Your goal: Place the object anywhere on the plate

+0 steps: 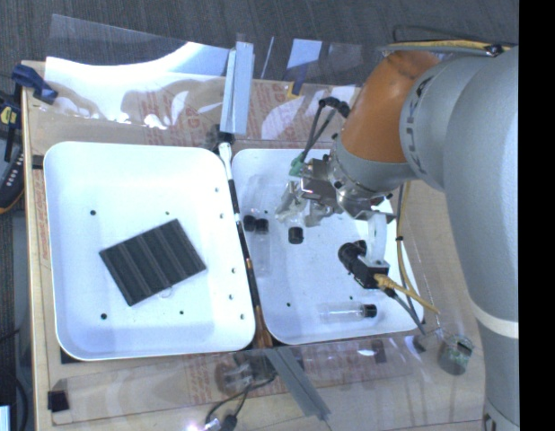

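The plate (153, 261) is a dark ribbed rectangle lying at a slant in the left white bin (71, 164). In the right bin (277, 321) lie a small black piece (255, 224), a small black cap (295, 235) and a clear tube with a black cap (347, 312). My gripper (294, 203) hangs over the upper middle of the right bin, just above and right of the two black pieces. The metal parts at its tip are cluttered, and I cannot make out anything held there.
The grey arm with its orange band (385, 97) covers the right bin's far right side. A black fitting with a yellow cable (360, 264) hangs below the wrist. A raised divider (237, 241) separates the two bins.
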Robot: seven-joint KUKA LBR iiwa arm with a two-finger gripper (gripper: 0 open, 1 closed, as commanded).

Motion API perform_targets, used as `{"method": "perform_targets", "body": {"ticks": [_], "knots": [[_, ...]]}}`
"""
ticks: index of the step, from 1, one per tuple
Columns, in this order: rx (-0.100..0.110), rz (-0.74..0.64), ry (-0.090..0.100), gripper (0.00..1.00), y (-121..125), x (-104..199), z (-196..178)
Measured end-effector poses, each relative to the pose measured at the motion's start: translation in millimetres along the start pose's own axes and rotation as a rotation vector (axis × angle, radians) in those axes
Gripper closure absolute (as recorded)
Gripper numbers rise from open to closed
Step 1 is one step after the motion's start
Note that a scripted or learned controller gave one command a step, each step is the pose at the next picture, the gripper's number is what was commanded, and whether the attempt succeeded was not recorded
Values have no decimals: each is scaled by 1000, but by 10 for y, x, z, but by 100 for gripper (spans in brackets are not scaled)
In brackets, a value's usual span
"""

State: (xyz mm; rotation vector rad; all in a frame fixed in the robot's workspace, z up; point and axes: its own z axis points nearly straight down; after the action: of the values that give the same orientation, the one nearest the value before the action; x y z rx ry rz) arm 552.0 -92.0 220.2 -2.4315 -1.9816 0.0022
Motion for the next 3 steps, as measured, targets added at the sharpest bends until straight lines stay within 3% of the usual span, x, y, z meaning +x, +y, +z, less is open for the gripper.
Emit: {"method": "perform_targets", "body": {"ticks": [1,2,3], "knots": [[-1,31,-1,100,157,986,-133],[-2,129,-2,100,286,1907,-829],[2,82,-5,100,-327,2776,-315]]}}
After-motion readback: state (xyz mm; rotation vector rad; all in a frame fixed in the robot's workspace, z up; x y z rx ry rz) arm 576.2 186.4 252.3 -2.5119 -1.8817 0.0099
